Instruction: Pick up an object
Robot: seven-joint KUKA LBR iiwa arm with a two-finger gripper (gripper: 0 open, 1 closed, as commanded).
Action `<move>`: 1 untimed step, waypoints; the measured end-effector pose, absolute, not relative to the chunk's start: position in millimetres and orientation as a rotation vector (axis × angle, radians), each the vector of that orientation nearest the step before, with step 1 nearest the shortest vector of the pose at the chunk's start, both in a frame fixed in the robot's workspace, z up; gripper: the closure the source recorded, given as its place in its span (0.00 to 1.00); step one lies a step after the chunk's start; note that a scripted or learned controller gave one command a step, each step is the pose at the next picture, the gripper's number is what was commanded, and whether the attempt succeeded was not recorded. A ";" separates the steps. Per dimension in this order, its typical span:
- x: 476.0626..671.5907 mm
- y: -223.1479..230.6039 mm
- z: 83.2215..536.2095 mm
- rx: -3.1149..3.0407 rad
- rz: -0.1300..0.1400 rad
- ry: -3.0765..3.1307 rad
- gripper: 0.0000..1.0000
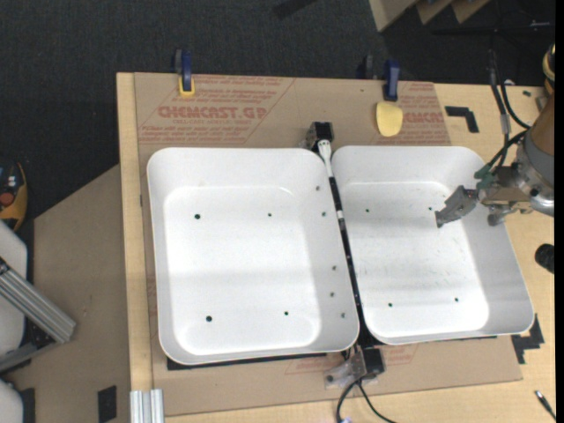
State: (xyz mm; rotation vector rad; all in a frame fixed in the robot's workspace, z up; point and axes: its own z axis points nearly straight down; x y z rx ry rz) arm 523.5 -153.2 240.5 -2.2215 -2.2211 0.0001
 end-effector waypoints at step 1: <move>524.2 -153.3 251.2 -2.223 -0.002 -2.223 1.00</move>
